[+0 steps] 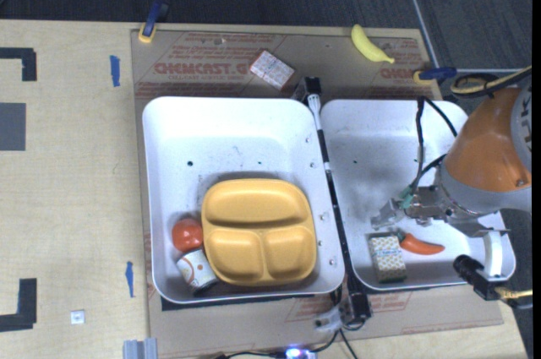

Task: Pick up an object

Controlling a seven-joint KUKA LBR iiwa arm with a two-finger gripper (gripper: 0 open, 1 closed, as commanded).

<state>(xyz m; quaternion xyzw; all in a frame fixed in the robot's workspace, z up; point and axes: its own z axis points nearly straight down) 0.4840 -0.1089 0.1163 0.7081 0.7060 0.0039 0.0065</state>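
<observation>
My gripper [396,210] hangs low over the right bin [372,138], at the end of the grey arm with its orange band [490,150]. Just below it lies a small green-and-white patterned block [387,256] near the bin's front wall. An orange carrot-shaped toy [420,246] lies right of the block, partly under the wrist. In the left bin [220,125] a yellow divided tray [258,229] rests upside up, with a red ball [186,232] and a white-and-orange can [196,268] at its left.
A yellow banana [371,44] and a small patterned box [271,68] lie on the cardboard behind the bins. Blue clamps [152,20] hold the cardboard's back edge. Cables hang over the right bin's far right corner.
</observation>
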